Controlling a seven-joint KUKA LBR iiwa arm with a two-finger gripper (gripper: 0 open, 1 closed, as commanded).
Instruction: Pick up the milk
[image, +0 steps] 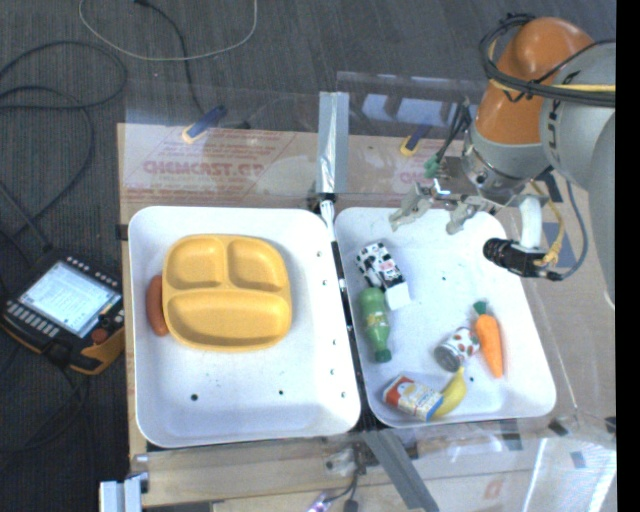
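camera view, looking down at a slant: milk (382, 269), a small cow-patterned carton, black patches on white, lying on its side in the far left part of the right bin (520, 330), close to the wall shared with the left bin (230, 410); likely light, thin-walled, stiff enough to pinch but crushable, its coated faces probably a little slick; best taken across the narrow flat sides at mid-body, clear of the white end. gripper (437, 211), fingers spread wide and holding nothing, hangs above the far rim of the right bin, near the carton but apart from it. green bottle (376, 322) lies just near of the milk, almost touching, so room on that side is tight; can (455, 349), carrot (489, 343), banana (452, 393) and red packet (405, 394) sit well apart at the near right. surface: smooth white bin floor, shallow walls. left bin holds a yellow divided tray (228, 291). tablet (62, 300) rests on dark carpet, far left.
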